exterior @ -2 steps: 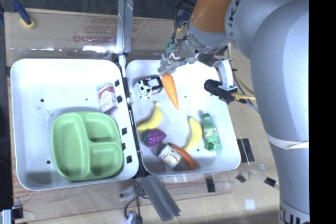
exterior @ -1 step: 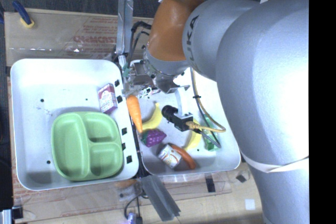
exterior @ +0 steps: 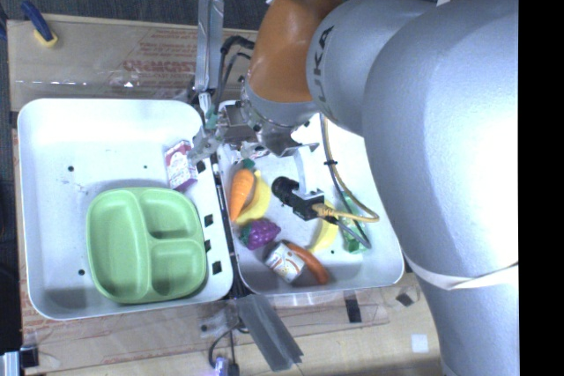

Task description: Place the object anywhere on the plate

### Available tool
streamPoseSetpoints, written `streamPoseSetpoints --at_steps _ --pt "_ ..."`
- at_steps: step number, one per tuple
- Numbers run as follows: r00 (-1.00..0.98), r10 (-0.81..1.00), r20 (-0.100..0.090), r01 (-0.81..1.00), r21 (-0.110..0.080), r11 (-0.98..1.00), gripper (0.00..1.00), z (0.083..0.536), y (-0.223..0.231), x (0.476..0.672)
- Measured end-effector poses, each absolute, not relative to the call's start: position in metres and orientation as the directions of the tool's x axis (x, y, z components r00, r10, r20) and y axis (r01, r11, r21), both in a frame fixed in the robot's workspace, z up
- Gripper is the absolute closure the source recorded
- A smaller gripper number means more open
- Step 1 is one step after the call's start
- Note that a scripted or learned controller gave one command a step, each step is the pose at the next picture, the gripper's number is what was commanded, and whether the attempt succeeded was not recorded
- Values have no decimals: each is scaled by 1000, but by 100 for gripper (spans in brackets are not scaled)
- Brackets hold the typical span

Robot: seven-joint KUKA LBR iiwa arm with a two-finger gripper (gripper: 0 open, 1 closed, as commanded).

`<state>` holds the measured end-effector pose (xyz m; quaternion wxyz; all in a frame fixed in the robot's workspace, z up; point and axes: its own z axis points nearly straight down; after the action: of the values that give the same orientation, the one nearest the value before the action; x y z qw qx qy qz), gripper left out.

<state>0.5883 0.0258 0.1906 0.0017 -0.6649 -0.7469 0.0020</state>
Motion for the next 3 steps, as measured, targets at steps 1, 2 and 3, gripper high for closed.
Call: streamPoseSetpoints --at_steps 1,2,3 --pt "-307 952 1 952 -4 307 0 191 31 536" --pt "-361 933 1 933 -3 361 0 191 3 476" --pt "-365 931 1 931 -4 365 100 200 4 477"
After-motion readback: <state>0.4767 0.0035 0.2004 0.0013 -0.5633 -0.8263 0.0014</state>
